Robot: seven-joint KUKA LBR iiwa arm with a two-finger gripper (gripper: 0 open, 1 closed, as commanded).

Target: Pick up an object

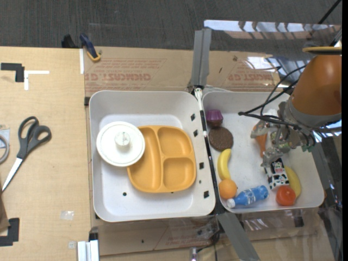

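Two white bins [98,145] sit mid-frame; at right, the gripper [274,145] hangs over a banana [294,181], its grip state impossible to tell.

white bins [98,162], yellow-orange tray [163,159], white lid [120,143], yellow banana [224,163], purple toy [214,117], blue bottle [251,196]

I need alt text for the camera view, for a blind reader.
The arm's gripper hangs over the right bin among toy food: two bananas, an orange, a bottle. The left bin holds a yellow tray and a white lid.
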